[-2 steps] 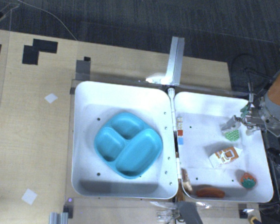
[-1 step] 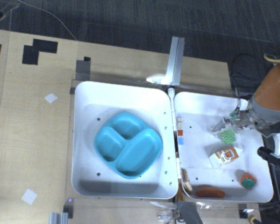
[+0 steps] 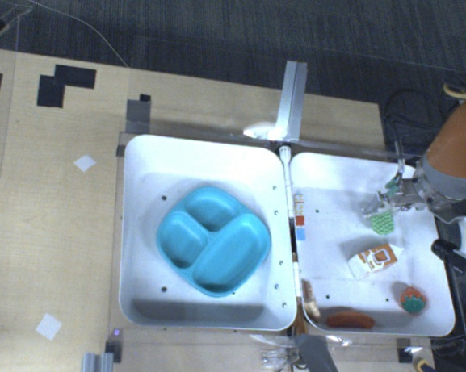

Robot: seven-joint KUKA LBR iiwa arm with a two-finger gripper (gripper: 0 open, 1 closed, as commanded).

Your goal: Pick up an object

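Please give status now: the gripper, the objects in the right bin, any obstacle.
Gripper low over right bin, at green item. No hold confirmed. White carton, round toy, red sausage lie apart. Blue tray in left bin, not in the way.

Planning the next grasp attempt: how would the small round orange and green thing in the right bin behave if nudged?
The round toy looks ball-like, so it would probably roll, likely towards the bin wall nearby. It seems small and probably light. Its curved sides might slip from the jaws.
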